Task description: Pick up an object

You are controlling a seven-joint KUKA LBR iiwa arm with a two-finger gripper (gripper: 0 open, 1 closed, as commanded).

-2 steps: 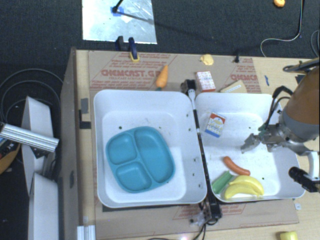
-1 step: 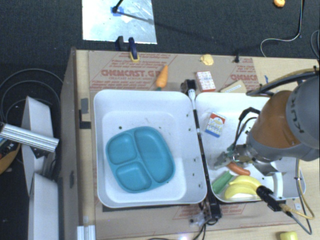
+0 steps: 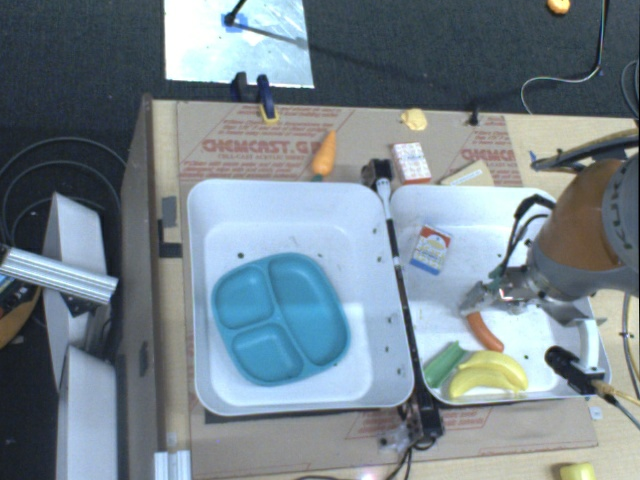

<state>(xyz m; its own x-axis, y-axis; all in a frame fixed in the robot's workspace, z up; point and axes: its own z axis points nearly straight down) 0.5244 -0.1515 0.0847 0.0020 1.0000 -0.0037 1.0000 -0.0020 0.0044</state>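
Observation:
My gripper (image 3: pixel 487 296) hangs low over the right bin (image 3: pixel 470 218), near its middle. Just below it lies a red-orange sausage-shaped toy (image 3: pixel 486 332), and from this angle I cannot say whether the two touch. A yellow banana (image 3: pixel 488 376) and a green piece (image 3: pixel 441 363) lie at the bin's front edge. Flat in the bin's back left part is a small white carton with blue and orange print (image 3: pixel 430 249). Nothing is visibly held by the gripper.
The left bin (image 3: pixel 240 208) holds a blue divided plate (image 3: pixel 280 316). Behind the bins, on the cardboard, lie an orange carrot (image 3: pixel 322 154), a small box (image 3: pixel 410 162) and a yellow lump (image 3: pixel 414 119). The arm's grey and orange body (image 3: pixel 590 233) covers the right bin's right side.

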